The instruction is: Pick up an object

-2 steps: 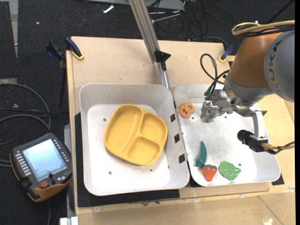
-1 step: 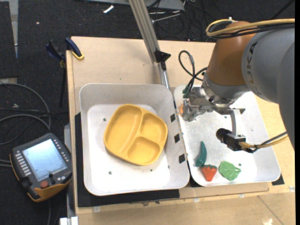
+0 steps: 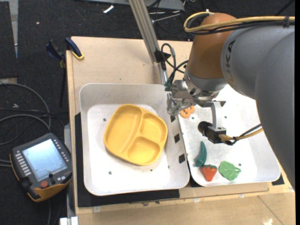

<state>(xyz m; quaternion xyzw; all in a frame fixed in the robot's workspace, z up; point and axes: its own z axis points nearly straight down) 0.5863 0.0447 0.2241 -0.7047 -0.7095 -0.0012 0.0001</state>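
orange piece (image 3: 188, 110) sits in the right bin (image 3: 253, 125) near frame centre, touching or just under the gripper (image 3: 180, 106), slightly to its right. its long axis is hidden; whether the gripper grasps it, i cannot tell.

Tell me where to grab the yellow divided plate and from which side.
Grip the yellow plate by its raised outer rim, probably the right edge nearest the gripper, coming straight down with one finger inside a compartment and one outside. It lies flat in the left bin; the thin rim is the only graspable part.
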